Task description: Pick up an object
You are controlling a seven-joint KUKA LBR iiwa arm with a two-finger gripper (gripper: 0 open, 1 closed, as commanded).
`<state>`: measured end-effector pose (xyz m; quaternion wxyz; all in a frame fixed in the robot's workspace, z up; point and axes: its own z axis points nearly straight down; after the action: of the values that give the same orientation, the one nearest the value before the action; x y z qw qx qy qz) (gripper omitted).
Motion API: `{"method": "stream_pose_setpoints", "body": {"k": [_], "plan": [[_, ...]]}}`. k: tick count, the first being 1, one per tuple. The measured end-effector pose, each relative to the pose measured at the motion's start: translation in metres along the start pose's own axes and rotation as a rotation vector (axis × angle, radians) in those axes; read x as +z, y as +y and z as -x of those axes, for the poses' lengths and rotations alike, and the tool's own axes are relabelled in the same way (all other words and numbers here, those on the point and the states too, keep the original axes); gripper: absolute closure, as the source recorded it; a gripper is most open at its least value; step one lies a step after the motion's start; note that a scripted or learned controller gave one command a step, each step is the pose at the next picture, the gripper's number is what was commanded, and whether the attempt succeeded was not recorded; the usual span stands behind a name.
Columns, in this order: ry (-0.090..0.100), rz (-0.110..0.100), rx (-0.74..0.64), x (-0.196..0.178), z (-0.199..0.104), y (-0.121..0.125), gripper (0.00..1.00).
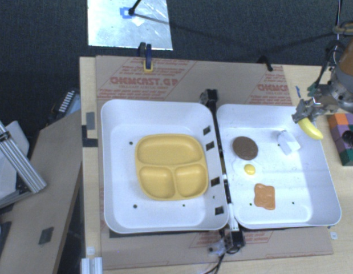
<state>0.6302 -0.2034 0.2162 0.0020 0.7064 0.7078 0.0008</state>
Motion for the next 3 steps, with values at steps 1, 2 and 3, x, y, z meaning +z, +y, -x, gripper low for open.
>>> {"method": "stream_pose_setpoints", "body": {"k": [1,2,3], "plan": [[0.001,-0.001,-0.003,-0.038,0.000,0.001,1.00],[0.001,-0.001,-0.004,-0.042,-0.047,0.013,1.00],[0.001,-0.002,-0.005,-0.029,-0.100,0.021,1.00]]}}
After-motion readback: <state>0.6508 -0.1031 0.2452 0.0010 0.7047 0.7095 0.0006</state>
